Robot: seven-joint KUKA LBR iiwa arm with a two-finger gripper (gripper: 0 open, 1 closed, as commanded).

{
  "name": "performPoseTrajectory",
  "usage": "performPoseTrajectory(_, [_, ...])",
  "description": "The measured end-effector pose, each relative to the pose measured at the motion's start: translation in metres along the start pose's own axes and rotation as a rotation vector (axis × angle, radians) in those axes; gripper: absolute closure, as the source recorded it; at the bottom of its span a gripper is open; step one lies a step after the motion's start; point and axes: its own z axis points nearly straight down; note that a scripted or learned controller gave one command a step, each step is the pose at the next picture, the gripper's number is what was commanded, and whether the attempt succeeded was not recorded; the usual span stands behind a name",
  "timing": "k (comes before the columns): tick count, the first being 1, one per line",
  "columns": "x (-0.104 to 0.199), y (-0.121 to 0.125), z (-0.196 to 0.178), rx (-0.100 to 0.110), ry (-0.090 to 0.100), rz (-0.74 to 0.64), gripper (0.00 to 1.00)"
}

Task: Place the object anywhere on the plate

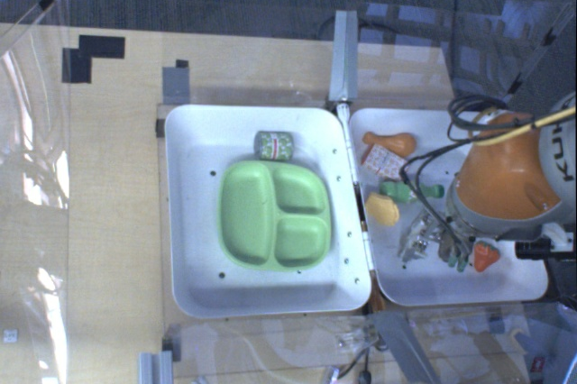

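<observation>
Since the task names no single object, the likeliest candidates are the toys nearest the gripper (435, 245), which hangs low over the right bin (469, 292). Whether it is spread or closed cannot be told from this angle, and nothing can be seen held in it.

A yellow lemon-like piece (383, 210) lies just beside it toward the bin divider, and an orange-red piece (485, 257) sits close on the opposite side, under the arm. Farther off, toward the bin's far edge, are a green piece (401, 190), a printed card (382, 160) and a tan drumstick shape (392, 141).

The green plate (270, 215) lies in the left bin (180, 220), well apart from the gripper and straight across the divider, with its long axis running toward and away from the camera. A small can (275, 145) touches its far rim. As I judge it, a grasp comes first, and the carry would then run sideways over the divider.
</observation>
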Motion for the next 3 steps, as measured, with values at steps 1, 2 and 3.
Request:
performPoseTrajectory(1, [-0.03, 0.074, -0.094, -0.001, 0.009, -0.241, 1.0])
performPoseTrajectory(2, [-0.068, 0.039, -0.02, -0.005, -0.022, -0.232, 1.0])
performPoseTrajectory(3, [-0.092, 0.05, -0.02, -0.001, -0.01, -0.674, 1.0])
